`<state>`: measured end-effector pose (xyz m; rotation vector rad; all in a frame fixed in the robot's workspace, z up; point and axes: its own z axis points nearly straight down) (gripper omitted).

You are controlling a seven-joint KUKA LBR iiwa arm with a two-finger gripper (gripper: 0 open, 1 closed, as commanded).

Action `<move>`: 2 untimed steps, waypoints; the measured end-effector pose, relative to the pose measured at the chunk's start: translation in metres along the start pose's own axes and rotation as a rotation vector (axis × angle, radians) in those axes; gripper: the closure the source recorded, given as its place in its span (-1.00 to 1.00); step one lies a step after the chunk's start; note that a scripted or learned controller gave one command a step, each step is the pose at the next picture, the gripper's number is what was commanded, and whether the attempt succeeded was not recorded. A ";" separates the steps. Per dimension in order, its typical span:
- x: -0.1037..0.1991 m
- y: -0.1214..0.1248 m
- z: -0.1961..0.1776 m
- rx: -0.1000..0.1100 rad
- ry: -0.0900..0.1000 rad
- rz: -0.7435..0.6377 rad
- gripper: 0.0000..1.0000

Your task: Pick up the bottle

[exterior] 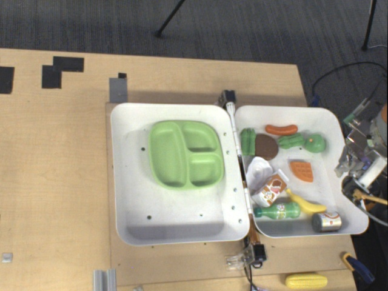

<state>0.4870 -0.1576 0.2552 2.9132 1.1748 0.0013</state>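
Approach step: gripper (357,162) at right bin's (330,117) right edge, finger state indiscernible; next, reach left-near to green bottle (277,211).

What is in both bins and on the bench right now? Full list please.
Divided plate: 1, green, left bin.
Bottle: 1, green, lying near the front wall of the right bin.
Banana: 1, yellow, beside the bottle.
Can: 1, silver, front right corner.
Sausage: 1, orange-red, back of right bin.
Brown disc: 1, below the sausage.
Green toys: at least 2, back half.
Orange wedge: 1, middle right.
Packet: 1, white and red, centre.
Corn cob: 1, yellow, on bench in front.
Gripper: 1, grey, at right bin's right edge.
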 end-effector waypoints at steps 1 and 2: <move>-0.013 0.014 -0.002 0.001 0.000 0.212 1.00; 0.001 0.000 -0.012 0.001 0.000 0.494 1.00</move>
